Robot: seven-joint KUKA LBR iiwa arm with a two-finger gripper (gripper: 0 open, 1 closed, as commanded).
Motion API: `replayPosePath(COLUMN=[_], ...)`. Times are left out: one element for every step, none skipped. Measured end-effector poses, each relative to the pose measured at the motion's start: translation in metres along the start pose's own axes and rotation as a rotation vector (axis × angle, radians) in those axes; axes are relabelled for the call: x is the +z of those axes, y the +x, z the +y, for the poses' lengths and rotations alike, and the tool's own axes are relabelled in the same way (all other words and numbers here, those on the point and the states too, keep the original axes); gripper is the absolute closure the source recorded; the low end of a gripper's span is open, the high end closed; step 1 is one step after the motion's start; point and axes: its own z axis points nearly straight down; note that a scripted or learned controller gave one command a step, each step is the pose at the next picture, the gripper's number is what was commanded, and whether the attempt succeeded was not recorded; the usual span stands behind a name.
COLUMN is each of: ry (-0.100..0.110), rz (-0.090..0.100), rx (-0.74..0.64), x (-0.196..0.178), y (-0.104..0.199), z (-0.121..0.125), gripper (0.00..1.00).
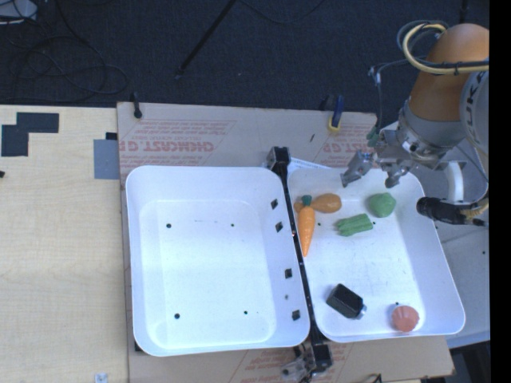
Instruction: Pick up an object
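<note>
White plastic forms two shallow bins set side by side on a sheet of cardboard (200,134) that covers a pale wood table (56,254). The left bin (144,190) has only small dark holes in its floor. The right bin (447,286) holds six toy objects. An orange carrot (305,228) lies along its left wall, and an orange-brown rounded piece (326,203) sits just beside the carrot's top. A green oblong piece (354,225) lies near the middle, with a rounded green piece (382,204) just beyond it toward the far right corner. A black block (346,301) rests near the front, and a pinkish-red ball (405,317) sits in the front right corner. The grey arm with its orange band (447,66) reaches in from the right. Its pincer (375,174) hangs over the bin's far edge, fingers spread apart with nothing between them, close above the rounded green piece.
</note>
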Motion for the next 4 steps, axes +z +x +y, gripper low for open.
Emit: replayPosePath(ry=[0.005,0.001,-0.013,-0.004], rz=[0.000,0.000,-0.001,0.001], rx=[0.001,0.000,-0.007,-0.011], x=[0.006,-0.136,-0.285,-0.320], y=[0.004,0.020,0.087,0.207], z=[-0.076,-0.164,-0.162,-0.157], gripper=[0.00,0.00,0.00,0.00])
